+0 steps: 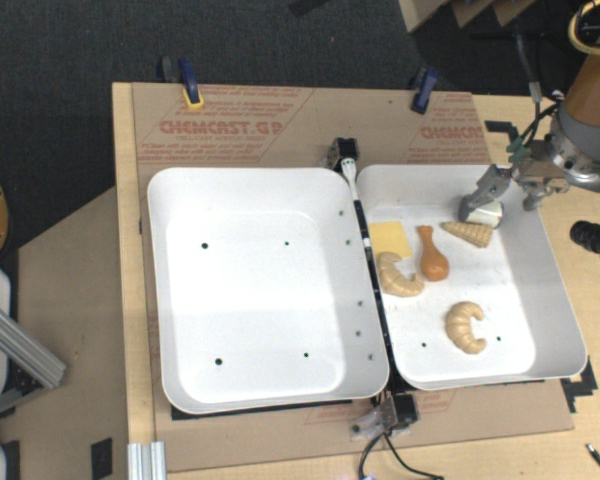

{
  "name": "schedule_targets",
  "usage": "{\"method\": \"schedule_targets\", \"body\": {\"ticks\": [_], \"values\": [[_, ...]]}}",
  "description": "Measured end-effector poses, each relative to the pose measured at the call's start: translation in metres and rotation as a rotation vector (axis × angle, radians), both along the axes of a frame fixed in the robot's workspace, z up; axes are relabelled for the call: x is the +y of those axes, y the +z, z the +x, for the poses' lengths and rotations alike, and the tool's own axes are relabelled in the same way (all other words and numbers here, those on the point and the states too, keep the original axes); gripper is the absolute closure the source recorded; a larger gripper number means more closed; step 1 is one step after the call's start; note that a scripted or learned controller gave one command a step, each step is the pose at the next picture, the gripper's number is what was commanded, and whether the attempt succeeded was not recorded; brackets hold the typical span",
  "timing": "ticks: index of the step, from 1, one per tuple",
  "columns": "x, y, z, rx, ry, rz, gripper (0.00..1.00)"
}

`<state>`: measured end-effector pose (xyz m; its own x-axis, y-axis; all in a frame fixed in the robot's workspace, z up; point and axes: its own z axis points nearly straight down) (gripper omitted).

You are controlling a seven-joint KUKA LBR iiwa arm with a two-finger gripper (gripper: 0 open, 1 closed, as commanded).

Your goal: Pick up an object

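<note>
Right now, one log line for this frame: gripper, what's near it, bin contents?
gripper over right bin, above cone pastry | grasp: not visible | right bin: cheese slice, drumstick, two croissants

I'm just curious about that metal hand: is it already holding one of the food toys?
Not that I can tell. The hand hangs over the right bin, just above the cone-shaped pastry, which lies on the bin floor.

The arm (588, 118) is seen reaching in from the right at the far side of the scene, its wrist bent downward and leftward, with the gripper (482, 206) held low at the end of it, cables being looped around the wrist.
</note>
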<state>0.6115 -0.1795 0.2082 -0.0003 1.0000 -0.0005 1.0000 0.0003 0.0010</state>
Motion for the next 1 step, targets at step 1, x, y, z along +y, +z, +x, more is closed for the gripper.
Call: {"method": "schedule_targets", "body": {"ticks": [1], "values": [[0.0648, -0.1124, 0.0547, 0.006, 0.007, 0.005, 0.0]]}}
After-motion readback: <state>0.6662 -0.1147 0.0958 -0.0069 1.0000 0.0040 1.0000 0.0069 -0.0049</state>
